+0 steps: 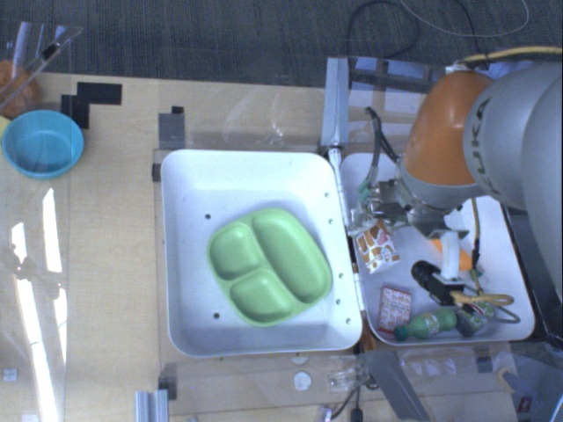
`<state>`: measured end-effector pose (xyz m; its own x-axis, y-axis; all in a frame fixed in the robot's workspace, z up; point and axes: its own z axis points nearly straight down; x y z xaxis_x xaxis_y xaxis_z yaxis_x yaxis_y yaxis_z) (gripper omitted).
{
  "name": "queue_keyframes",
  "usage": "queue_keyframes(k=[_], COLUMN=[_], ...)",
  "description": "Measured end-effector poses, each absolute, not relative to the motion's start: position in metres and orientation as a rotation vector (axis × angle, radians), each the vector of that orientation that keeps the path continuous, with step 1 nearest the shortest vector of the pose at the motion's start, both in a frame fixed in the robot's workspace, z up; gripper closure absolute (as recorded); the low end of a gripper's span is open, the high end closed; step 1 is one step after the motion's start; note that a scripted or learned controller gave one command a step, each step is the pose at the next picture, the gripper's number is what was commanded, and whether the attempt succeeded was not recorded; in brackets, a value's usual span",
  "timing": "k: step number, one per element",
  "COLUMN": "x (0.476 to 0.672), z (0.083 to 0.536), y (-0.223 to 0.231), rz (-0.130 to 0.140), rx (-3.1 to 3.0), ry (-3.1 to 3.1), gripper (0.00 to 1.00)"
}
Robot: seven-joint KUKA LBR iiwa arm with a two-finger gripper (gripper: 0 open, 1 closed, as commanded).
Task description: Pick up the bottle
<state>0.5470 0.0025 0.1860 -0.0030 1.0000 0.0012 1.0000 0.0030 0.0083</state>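
At the far-left corner of the right bin [515, 266]: claw [374, 202], low beneath the orange-banded wrist, near the wall shared with the left bin [189, 236]. State: cannot tell whether released or clenched. Nothing visibly grasped.

Just beside the claw, toward the camera: small orange-and-white carton [376, 247], tilted. Hazard, judged: a descent from this position would meet the carton rather than the bottle, so the wrong item could be taken or shoved against the wall.

Further out: red patterned packet [395, 306], flat on the bin floor, just beside the bottle's capped end. Hazard, judged: a grasp near that end could catch the packet as well.

Bottle [433, 323]: green, lying on its side along the bin's near wall, cap toward the left bin. Hazard, judged: a round body lying flat is likely to roll or slip if pinched off-centre, and the near wall leaves little room on that side. Relative to the claw: well apart and nearer the camera, with carton and packet roughly between.

Left bin: green divided plate [270, 265], no part in the task.
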Motion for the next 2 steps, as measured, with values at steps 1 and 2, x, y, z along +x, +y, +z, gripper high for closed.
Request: queue_keyframes(k=[1, 2], x=[0.563, 0.568], z=[0.438, 0.437], y=[-0.018, -0.096], rz=[0.015, 0.007], rx=[2.01, 1.676], ry=[2.397, 2.643], gripper=[1.0, 1.0])
